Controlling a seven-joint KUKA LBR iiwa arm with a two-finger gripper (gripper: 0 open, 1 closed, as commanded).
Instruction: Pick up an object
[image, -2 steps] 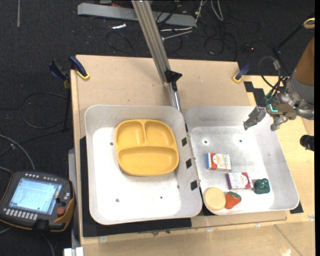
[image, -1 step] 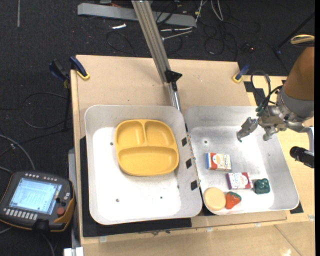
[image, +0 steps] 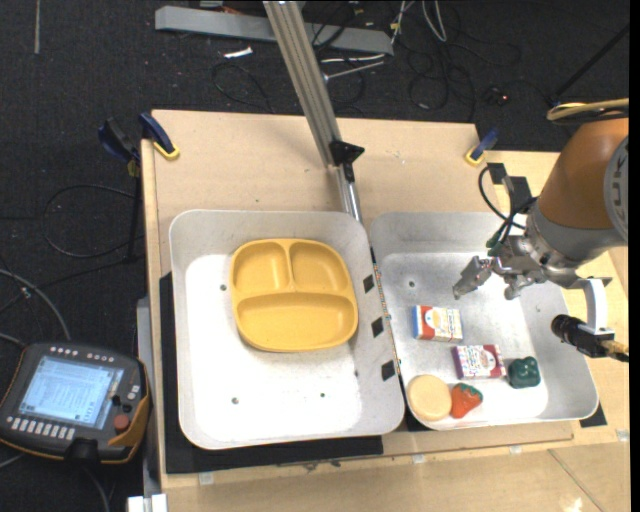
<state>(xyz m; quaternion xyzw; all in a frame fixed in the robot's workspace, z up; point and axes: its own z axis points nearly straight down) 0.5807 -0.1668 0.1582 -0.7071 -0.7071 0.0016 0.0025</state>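
So, looking down from the overhead camera: the end effector (image: 490, 277) hangs over the right bin (image: 400, 250), fingers spread apart with nothing between them. All the candidates sit bunched in that bin's near half, below the end effector: a small white carton (image: 438, 323), a purple box (image: 477, 360), a green toy (image: 523, 373), a round tan piece (image: 430, 396) touching a red one (image: 466, 399). My guess is the carton's the easiest grab, since it lies nearest and a bit apart. The left bin (image: 200, 400) just has a yellow divided plate (image: 294, 294), well apart from the arm.
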